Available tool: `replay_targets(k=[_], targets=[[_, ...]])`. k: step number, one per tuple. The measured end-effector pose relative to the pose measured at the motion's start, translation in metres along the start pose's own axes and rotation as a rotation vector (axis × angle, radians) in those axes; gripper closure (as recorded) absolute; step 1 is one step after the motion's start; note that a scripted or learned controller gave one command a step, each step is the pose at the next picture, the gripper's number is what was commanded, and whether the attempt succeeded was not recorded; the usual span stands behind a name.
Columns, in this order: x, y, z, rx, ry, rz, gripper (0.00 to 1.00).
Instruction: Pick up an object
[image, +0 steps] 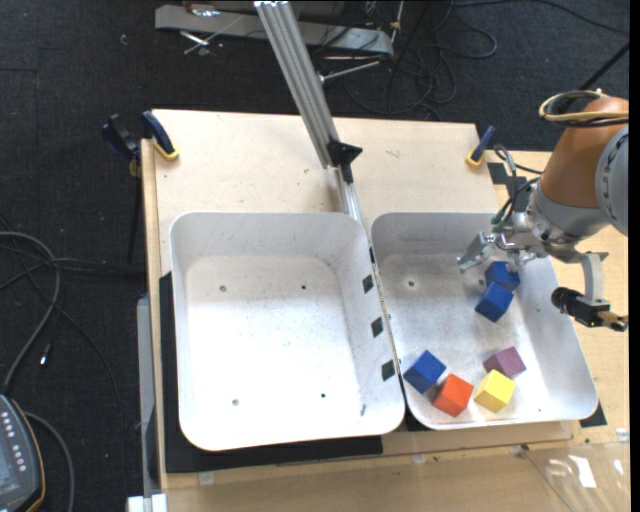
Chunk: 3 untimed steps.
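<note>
Gripper (497, 262) hangs over the right bin (560, 345) above a blue block (495, 300); grip state unclear, block could slip.

The grey arm reaches in from the right of the camera view, its orange band sitting just above the wrist at the upper right. The wrist bends down and to the left, ending in the gripper (492, 262), whose metal fingers (472, 256) point leftward and slightly down (the slant of the view and their small size leave their spacing unclear). A cable loops over the top of the orange band
</note>
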<state>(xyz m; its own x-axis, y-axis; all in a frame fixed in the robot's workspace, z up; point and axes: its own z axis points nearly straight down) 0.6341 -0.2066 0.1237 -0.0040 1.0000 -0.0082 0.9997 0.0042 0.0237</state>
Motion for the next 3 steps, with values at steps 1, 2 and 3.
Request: replay_targets(k=[1,2,3], targets=[[0.015,-0.01,0.007,0.001,0.001,0.002,0.0],[0.062,-0.056,0.027,0.026,0.01,0.0,0.0],[0.037,0.025,0.033,0.071,0.018,0.009,0.0]])
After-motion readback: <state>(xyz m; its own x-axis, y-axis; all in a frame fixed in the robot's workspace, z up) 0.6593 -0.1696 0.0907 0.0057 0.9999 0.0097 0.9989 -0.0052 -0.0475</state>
